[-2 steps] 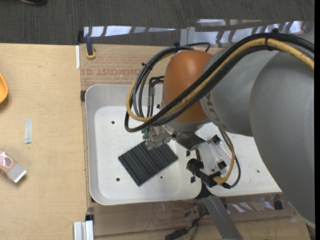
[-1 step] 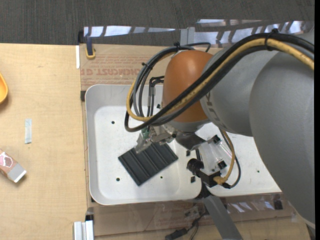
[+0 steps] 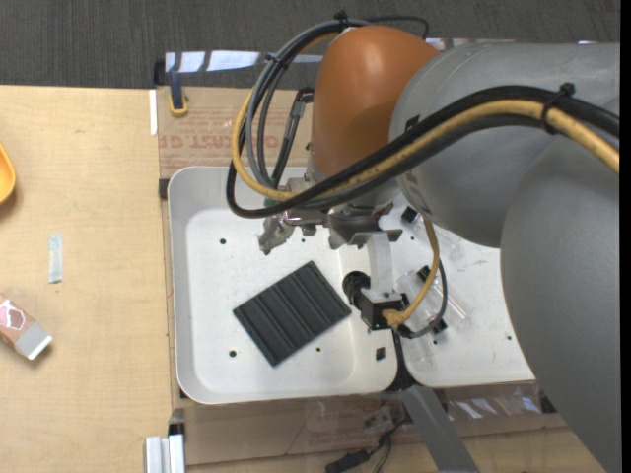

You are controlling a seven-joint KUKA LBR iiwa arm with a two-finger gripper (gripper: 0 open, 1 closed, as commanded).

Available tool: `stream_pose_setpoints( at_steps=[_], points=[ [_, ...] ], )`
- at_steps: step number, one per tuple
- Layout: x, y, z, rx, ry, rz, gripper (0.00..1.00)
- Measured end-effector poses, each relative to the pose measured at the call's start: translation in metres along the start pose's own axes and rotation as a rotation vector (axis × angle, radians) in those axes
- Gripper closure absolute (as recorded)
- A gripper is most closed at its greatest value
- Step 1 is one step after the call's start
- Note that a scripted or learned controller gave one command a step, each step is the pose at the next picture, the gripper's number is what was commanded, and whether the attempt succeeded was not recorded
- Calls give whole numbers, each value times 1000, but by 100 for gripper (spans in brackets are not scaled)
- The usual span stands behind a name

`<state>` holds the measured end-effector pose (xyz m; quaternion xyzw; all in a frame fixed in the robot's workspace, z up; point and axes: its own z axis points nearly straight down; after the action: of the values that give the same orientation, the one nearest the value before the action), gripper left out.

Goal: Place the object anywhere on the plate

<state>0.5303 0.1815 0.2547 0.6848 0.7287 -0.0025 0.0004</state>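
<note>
The big grey arm (image 3: 532, 166) is closest to us and covers the right side of the frame. I think a drop could go wrong here. The gripper (image 3: 276, 230) is just past the top edge of the dark ridged plate (image 3: 293, 313), so the object might land on the white bin (image 3: 197, 264) floor. The plate lies flat in the lower middle of that left bin. The arm bends down from the right, and its gripper hangs near the middle of the frame. I cannot tell if the gripper is open, closed or holding anything.
</note>
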Motion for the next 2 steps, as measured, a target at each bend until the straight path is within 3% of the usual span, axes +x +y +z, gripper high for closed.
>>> stream_pose_setpoints(
  at_steps=[1, 2],
  points=[
    [34, 48, -68, -1, 0, 154, 0],
    [33, 48, -74, 4, -5, 154, 100]
  ],
)
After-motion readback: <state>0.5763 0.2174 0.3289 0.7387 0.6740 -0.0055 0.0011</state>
